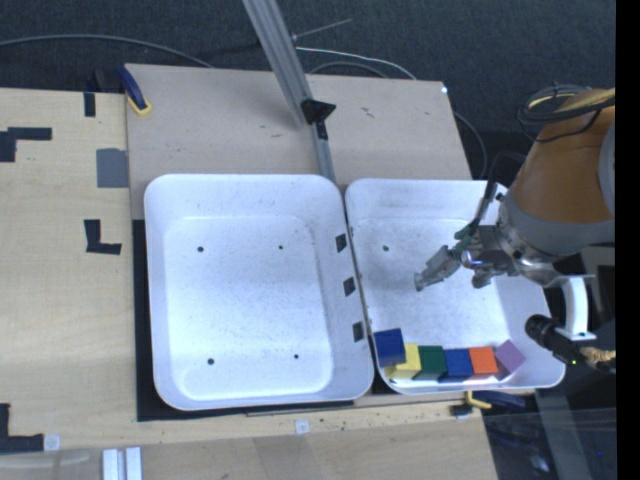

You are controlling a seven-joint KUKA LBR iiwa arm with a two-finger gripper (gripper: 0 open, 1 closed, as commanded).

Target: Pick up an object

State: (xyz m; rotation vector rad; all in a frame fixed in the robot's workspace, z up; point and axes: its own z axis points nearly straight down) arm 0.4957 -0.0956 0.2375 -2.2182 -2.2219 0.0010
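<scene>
A row of small blocks lies along the front wall of the right bin [420, 208]: a blue block [388, 345], a yellow one [404, 365], a green one [432, 359], a second blue one [458, 363], an orange one [483, 360] and a purple one [509, 355]. My gripper [450, 278] hangs over the middle of that bin, behind the row and apart from it. Its fingers are spread open, with only white bin floor showing between them. The orange-banded wrist [565, 173] rises to the right of it.
The left bin [170, 268] stands beside the right one, their rims touching at black clips [349, 285]. A slanted metal rail [280, 43] crosses the board behind the bins. A yellow clamp [136, 96] sits at the back left.
</scene>
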